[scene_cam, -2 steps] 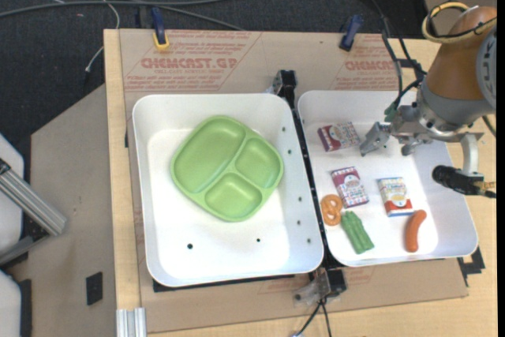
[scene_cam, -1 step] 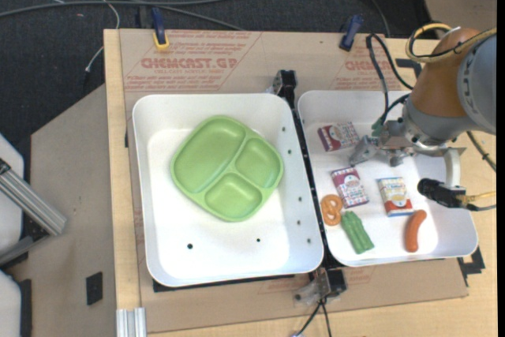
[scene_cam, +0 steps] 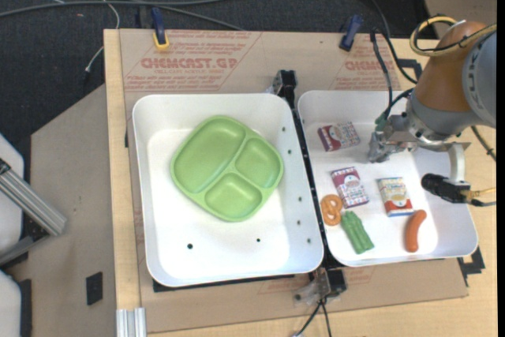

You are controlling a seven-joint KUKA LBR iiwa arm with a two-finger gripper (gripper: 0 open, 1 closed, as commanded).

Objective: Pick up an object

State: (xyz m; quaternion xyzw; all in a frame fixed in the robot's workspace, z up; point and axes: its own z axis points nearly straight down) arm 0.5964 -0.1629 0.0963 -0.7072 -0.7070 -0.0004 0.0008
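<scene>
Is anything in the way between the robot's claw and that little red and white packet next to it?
No. The gripper hangs just right of the red and white packet, with only bare white bin floor between them.

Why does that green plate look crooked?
The green plate lies turned at a slant in the left bin, its edges not lined up with the bin's sides. Nothing looks spilled or broken. The small items in the right bin just lie scattered.

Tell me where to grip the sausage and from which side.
Grip the sausage across its middle, from straight above. It lies flat, nearly upright in the view, with bare bin floor either side, so fingers closing across its narrow width should fit, though it sits near the bin's right wall.
</scene>
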